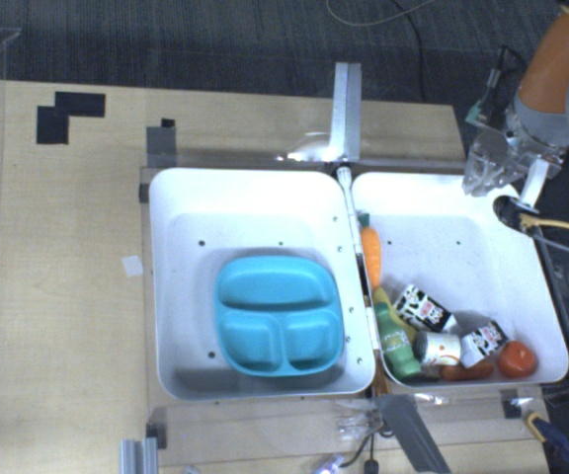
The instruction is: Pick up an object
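Your gripper (489,174) hovers at the bin's (443,215) far corner, fingers apart, holding nothing. Drop toward the tomato (518,359) well below it, clear of neighbours.

Grey arm (551,117), orange band (553,62)

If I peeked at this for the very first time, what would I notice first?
Probably the big bright blue plate with three sections, lying alone in the left bin. Next, the jumble of toy food in the near corner of the right bin: an orange carrot along the divider, a green bottle and a red tomato. The robot's tool is at that bin's far right corner.
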Controlling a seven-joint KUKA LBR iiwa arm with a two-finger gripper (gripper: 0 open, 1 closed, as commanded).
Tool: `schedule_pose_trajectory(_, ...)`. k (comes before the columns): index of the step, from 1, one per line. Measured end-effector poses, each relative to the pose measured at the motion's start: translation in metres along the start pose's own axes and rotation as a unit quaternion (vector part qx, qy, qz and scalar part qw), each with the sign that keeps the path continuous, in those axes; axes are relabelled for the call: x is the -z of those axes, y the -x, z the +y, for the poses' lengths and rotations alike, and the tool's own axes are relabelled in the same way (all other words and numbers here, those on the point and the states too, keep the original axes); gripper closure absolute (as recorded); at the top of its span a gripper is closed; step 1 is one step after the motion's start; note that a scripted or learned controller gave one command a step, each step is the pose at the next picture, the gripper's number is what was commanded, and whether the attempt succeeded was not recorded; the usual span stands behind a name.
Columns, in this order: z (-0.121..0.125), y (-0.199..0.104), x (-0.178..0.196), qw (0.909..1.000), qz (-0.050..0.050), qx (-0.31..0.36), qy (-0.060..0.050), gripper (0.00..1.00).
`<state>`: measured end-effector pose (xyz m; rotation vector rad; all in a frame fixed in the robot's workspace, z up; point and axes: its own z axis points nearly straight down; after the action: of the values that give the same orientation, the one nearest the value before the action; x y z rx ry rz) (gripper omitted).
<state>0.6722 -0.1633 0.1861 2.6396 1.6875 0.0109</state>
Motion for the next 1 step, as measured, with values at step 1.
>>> schedule_pose_trajectory(1, -0.0591, -0.0325, 0.0768, 0.9832, 0.001, 0.183, -0.002, 1.0)
